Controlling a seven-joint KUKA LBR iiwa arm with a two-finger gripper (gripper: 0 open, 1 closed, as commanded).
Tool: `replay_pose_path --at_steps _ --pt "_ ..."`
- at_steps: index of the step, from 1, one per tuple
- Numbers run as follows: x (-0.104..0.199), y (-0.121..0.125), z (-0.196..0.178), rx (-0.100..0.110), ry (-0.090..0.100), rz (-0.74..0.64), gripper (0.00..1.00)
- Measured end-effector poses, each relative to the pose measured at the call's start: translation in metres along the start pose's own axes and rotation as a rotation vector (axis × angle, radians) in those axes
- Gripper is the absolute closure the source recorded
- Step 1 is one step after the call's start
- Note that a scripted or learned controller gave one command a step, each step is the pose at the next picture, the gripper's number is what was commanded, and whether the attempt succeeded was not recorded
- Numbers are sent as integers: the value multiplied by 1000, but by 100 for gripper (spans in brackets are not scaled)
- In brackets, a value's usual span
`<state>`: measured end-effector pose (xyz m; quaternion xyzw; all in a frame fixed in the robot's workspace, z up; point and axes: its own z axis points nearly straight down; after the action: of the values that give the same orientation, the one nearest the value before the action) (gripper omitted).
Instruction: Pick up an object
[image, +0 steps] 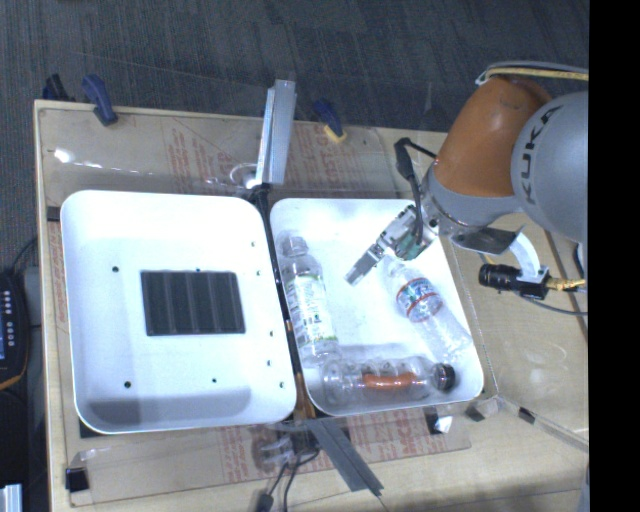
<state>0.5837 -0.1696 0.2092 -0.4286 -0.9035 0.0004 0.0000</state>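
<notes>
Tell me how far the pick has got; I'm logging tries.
Nothing is lifted yet: three bottles lie in the right bin. The claw hangs over that bin, beside the red-label bottle, with nothing seen between its fingers. Grasping and lifting remain.

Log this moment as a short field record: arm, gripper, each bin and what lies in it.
arm: grey KUKA arm with orange band, reaching in over the right bin
gripper: gripper above the right bin's middle, beside the top of the red-label bottle
left bin: white left bin, dark ribbed rectangular pad lying flat in it
right bin: white right bin, three clear plastic bottles
bottle 1: green-label bottle along the left wall
bottle 2: red-label bottle slanting along the right side
bottle 3: orange-label bottle along the near wall
</notes>
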Motion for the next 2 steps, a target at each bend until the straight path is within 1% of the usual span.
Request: replay_pose_path --at_steps 1,2 --pt "-46 -8 33 0 -1 23 0" --pt "-37 -18 3 -2 -3 12 0"
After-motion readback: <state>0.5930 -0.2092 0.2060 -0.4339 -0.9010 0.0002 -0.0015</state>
